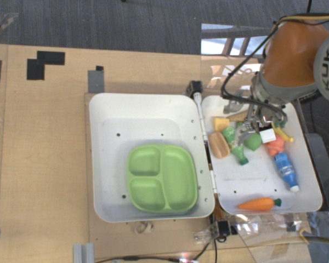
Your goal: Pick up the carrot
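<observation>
I see the carrot [257, 204] lying by the right bin's [312, 193] near rim (green top pointing right). My gripper [251, 129] hovers well apart among the toys beyond; its grip I can't tell.

— Where's the carrot [256, 204]?
— Lower right of the frame, near the bottom edge of the right-hand white bin [312, 174].
— What does it look like?
— Orange and tapered, with a small green top. It lies flat, almost level across the picture, pointed tip toward the left, green end toward the right.
— Anything touching it?
— No, it lies alone there.
</observation>
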`<state>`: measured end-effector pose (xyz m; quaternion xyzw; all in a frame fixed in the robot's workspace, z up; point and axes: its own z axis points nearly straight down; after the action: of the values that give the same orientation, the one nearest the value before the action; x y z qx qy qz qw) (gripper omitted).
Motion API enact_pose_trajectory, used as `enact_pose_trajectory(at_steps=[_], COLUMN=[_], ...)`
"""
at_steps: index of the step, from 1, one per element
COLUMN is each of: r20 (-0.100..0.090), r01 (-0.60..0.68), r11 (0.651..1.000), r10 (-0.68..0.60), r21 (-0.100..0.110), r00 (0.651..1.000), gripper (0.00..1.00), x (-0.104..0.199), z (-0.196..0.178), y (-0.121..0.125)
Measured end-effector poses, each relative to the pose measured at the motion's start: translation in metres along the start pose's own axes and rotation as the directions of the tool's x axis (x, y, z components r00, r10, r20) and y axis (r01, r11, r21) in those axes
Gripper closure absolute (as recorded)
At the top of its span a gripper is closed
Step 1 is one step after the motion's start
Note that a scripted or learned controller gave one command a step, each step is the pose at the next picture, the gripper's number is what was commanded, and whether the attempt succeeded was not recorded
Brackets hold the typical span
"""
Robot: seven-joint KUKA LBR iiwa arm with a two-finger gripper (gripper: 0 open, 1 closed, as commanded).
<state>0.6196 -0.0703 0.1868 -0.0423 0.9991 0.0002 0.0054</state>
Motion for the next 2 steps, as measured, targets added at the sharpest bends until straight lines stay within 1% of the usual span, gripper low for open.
enact_pose_trajectory(at_steps=[1, 2], r20=[0.004, 0.002], r01=[0.15, 0.556], r11=[0.989, 0.831], r10=[-0.15, -0.556], r21=[0.0, 0.004], r00=[0.989, 0.831], gripper=[0.0, 0.0], x=[-0.017, -0.02], z=[-0.001, -0.027], y=[0.022, -0.042])
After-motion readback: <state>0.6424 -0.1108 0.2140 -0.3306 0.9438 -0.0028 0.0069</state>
